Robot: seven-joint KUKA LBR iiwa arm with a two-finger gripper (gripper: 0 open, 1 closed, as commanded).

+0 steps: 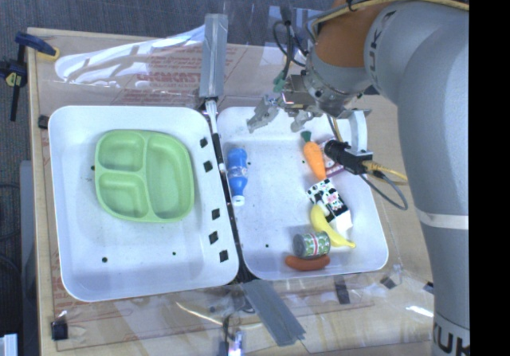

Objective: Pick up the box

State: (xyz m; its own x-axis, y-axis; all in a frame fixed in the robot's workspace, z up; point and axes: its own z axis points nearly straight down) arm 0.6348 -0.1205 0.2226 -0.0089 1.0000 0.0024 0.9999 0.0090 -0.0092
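While the small black-and-white patterned box [327, 197] lies in the right white bin [271, 219], beside a yellow banana, nothing is picked up yet. The end effector [280, 111] hangs open and empty at the bin's far edge.

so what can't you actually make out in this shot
- Pincer, camera view: small and blurred against the bench, so its state is unclear.
- Box: the banana overlaps its lower end; the print is too small to read.
- Can: label too small to read.
- Sausage: the can covers part of its top edge.
- Bottle: lies along the right bin's left wall; label unreadable.
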